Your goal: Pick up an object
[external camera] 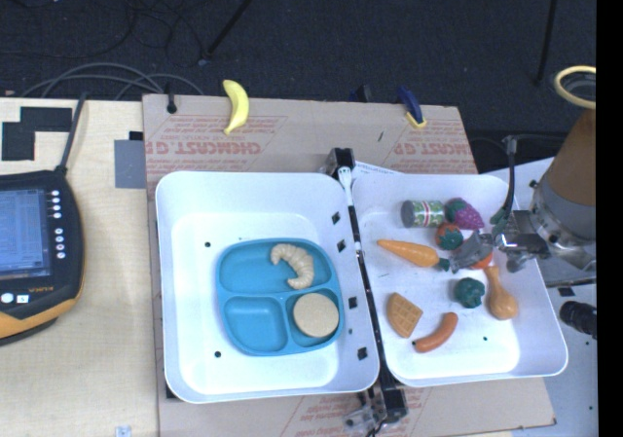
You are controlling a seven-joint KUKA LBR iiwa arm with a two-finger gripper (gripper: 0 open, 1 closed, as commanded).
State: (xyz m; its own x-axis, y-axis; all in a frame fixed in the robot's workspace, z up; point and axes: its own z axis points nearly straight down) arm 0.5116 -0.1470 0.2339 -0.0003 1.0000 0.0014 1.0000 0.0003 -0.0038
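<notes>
The grey arm with its orange band enters from the right edge of the right-hand shallow white plastic bin (545,357), and its two-finger metal gripper (484,252) sits low over that bin's middle right. Whether the jaws stand wide or narrow cannot be told here; the metal parts blur against the toys beneath, and nothing shows clearly between them.

The nearest things lie packed round the tip. A dark green round toy vegetable (468,291) lies just toward the bin's near edge from the gripper. A tan pear-shaped toy (499,297) lies beside it toward the right wall, its long axis running from the gripper toward the near edge. A teal and red toy piece (450,236) lies just toward the divider side, and a long orange toy carrot (410,252) lies further that way, its axis running roughly across the bin.

I judge the green vegetable or the tan toy the likeliest target, a short drop toward the near edge.
</notes>
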